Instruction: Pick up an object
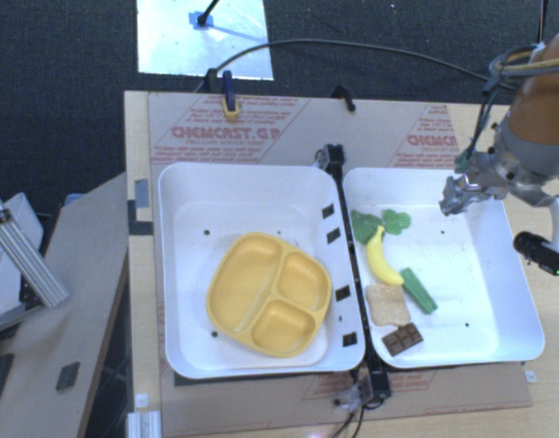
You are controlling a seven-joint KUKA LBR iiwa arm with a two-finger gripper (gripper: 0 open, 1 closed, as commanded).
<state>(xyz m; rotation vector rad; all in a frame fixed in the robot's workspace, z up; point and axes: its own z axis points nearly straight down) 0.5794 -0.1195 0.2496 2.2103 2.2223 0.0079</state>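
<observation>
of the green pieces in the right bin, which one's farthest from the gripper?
The long green stick, lying diagonally just right of the banana. The leafy green pieces lie higher in the view, closer to the gripper.

Two white bins side by side. L bin holds a yellow divided tray. R bin has green leafy pieces, banana, green stick, cracker, and chocolate piece along its L side. Gripper sits over R bin's upper part, apart from the food.
</observation>
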